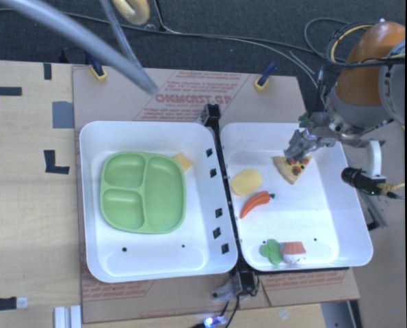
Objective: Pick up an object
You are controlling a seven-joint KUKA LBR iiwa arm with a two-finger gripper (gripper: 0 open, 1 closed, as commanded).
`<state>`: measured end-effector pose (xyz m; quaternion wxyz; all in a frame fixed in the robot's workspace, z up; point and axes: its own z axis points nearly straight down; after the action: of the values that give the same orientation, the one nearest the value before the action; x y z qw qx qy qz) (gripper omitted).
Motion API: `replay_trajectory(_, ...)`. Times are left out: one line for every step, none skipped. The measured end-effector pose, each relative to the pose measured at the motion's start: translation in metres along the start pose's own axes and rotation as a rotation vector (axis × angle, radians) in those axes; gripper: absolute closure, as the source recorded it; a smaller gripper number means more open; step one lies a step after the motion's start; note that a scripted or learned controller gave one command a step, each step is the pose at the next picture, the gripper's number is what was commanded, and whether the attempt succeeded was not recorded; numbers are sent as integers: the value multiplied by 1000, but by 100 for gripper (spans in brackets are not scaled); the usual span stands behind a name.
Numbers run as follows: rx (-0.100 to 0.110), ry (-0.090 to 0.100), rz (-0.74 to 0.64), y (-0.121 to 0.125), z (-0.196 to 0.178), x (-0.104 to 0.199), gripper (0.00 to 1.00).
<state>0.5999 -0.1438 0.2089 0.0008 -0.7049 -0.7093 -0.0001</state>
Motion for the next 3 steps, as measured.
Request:
replay_trajectory(1,0,0,0,-2,59,100)
replay_trajectory(1,0,0,13,6,108,100)
replay_trajectory(-1,0,0,31,0,156,100)
